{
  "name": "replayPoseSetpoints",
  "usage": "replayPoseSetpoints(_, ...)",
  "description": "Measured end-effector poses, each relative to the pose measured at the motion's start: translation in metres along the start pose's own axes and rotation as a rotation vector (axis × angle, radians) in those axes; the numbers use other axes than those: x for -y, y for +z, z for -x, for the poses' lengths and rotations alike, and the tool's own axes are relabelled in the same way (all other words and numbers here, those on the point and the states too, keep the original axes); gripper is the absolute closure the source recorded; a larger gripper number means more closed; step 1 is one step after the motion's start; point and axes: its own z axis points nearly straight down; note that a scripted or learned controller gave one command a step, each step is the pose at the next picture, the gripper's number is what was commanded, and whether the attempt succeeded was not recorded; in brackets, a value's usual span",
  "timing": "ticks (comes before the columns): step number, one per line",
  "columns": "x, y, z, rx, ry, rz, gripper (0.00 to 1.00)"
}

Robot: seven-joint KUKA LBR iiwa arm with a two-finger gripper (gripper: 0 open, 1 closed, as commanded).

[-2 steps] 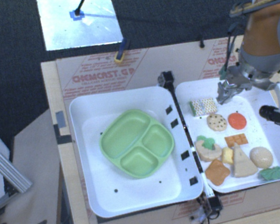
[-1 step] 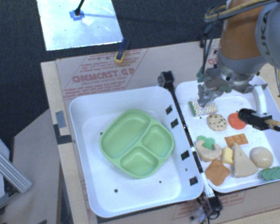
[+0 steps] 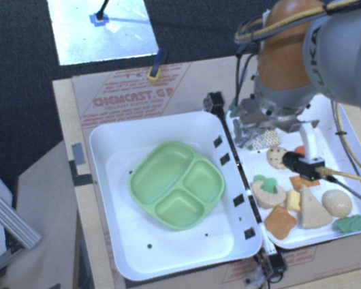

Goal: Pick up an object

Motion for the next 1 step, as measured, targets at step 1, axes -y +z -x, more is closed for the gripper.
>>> replayPoseSetpoints(1,0.0084,-0.0153,-0.0543,-0.001,-0.001,0.003,1.0)
